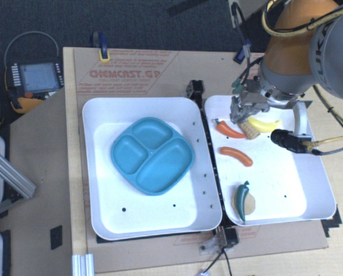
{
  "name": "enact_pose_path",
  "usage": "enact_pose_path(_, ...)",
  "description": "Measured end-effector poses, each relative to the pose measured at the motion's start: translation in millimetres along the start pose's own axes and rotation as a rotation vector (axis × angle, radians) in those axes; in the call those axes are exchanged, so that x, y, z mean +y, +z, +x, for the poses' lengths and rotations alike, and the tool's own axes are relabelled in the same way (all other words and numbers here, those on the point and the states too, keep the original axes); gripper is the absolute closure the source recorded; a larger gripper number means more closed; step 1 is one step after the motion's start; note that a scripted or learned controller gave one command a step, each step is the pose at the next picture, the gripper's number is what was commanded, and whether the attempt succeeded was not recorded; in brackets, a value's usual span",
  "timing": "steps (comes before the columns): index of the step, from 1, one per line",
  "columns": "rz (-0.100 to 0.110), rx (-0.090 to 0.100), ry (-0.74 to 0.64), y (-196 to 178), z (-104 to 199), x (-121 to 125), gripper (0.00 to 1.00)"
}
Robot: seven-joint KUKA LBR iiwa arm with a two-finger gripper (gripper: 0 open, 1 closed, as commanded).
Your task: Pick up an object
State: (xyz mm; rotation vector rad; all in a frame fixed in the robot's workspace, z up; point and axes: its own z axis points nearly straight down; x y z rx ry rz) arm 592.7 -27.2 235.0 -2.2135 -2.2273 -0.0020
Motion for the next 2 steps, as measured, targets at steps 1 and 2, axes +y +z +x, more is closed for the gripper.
enact_pose_path(1,0.001,0.001,-0.001,-7,55,-8,1.00)
enact_pose_path(2,-0.001,-0.001,0.001,-3,100,-6,1.00)
